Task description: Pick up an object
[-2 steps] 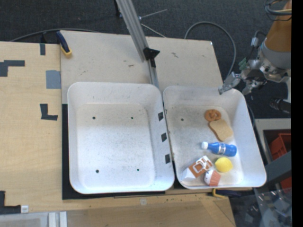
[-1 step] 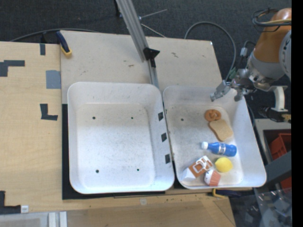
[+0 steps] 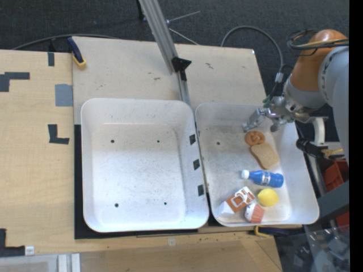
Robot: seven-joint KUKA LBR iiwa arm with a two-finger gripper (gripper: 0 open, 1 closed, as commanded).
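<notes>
**Count of things on the tabletop**

Two shallow white bins sit side by side: the left bin (image 3: 96, 152) and the right bin (image 3: 224, 129). The right bin holds five loose items. There is one small pretzel-shaped brown piece (image 3: 254, 137), one tan slab like a slice of bread (image 3: 265, 156), one blue bottle with a white cap (image 3: 263, 178), one yellow lemon-like ball (image 3: 268, 198), and one orange-and-white carton (image 3: 242, 202). One arm (image 3: 317, 75) carries one tool (image 3: 262, 118).
</notes>
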